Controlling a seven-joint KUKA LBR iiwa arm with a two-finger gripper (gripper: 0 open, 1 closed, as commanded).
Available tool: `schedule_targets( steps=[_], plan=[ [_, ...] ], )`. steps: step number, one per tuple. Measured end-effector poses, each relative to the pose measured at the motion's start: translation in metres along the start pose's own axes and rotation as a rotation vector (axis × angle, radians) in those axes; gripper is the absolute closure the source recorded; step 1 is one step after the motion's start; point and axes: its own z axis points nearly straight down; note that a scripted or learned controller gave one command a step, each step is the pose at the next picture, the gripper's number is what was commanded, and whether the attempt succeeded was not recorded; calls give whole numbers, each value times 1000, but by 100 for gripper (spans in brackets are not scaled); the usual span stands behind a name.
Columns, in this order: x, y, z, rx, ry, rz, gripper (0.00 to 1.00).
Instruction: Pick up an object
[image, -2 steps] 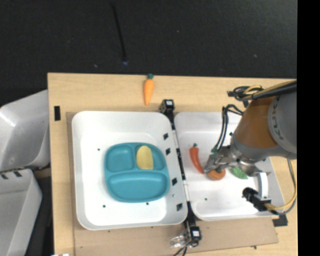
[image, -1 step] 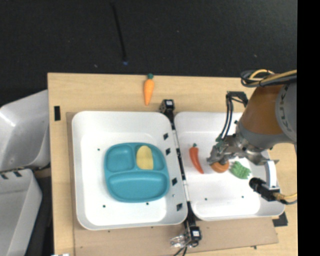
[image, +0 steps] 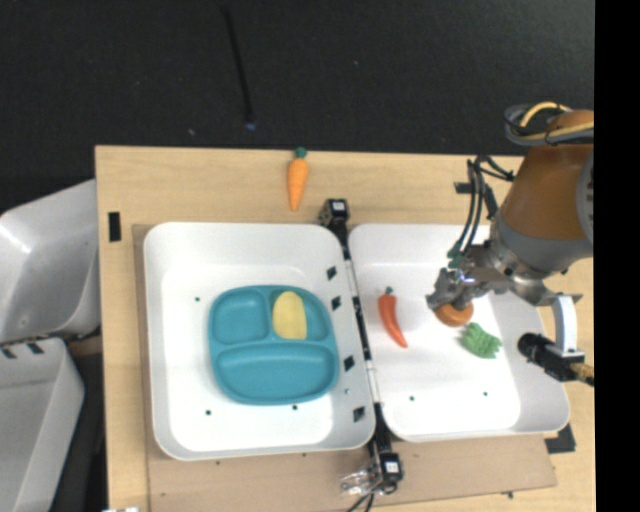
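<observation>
Nearest the front edge of the bench sat the two white bins; the left bin (image: 170, 420) carried a blue divided plate (image: 270, 345) about its middle, with a yellow potato-like piece (image: 290, 315) lying in the plate's upper right compartment. The right bin (image: 440, 415) held the likely picks: a red chilli (image: 391, 317) lying at a slant near the bin's left wall, a green leafy piece (image: 482, 341) toward the right side, and a small orange round thing (image: 455, 313) just beside the green one, up and to its left. The gripper (image: 450, 296) hung right over the orange thing, touching or nearly so; whether it was spread or pressed together I could not tell, nothing clearly showed as pinched. Judged as toy food: light, stiff plastic, smooth and a bit slippery, not fragile. The orange thing looked rounded, so it would probably roll or squirt out unless taken across its widest middle; the chilli would be easier gripped across its thick upper half. Farther back, on the bare bench beyond the bins' far edge, lay a carrot (image: 297, 181), well apart from the arm.
</observation>
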Motion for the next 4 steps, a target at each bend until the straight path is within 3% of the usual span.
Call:
schedule_targets(
  steps=[1, 2, 4],
  plan=[
    [-1, 1, -14, 6, 2, -1, 100],
    [44, 6, -6, 7, 3, -2, 100],
    [162, 14, -2, 8, 3, -4, 100]
  ],
)
